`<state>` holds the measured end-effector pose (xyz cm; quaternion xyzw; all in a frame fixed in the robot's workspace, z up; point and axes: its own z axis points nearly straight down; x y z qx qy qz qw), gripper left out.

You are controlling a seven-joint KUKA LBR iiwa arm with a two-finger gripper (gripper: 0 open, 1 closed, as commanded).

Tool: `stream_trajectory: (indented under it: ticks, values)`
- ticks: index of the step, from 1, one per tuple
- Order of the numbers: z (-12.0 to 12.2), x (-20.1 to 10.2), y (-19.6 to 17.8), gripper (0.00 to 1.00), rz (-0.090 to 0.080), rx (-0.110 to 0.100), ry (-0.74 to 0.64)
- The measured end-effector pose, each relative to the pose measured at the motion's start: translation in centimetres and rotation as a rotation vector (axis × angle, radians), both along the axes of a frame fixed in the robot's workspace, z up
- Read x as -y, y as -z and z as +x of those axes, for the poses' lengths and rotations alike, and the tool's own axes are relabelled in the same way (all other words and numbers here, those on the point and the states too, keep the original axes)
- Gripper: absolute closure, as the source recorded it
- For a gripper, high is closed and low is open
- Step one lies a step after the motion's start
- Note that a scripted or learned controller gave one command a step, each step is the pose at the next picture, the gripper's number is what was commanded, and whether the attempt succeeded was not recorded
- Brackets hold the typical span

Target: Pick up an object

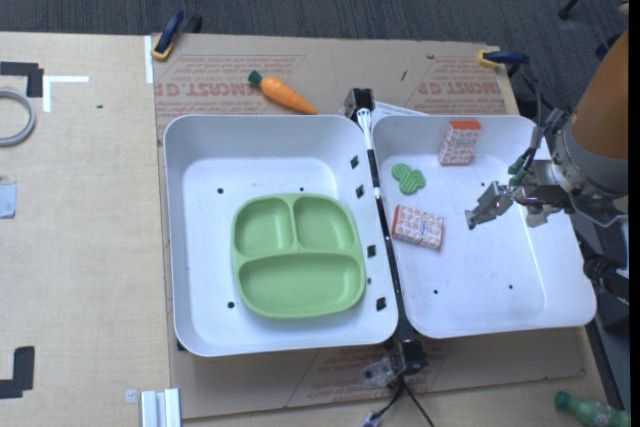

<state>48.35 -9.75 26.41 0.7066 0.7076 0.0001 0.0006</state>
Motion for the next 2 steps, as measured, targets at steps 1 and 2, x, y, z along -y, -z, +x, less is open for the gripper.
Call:
stream_trajectory:
  ticks: [1,2]
  values:
    - [10.8,1.2,4.9,0.0,0.0,-0.001,0.023]
    - [17.5,2.6,11.7,0.0,-0.001,0.0,-0.068]
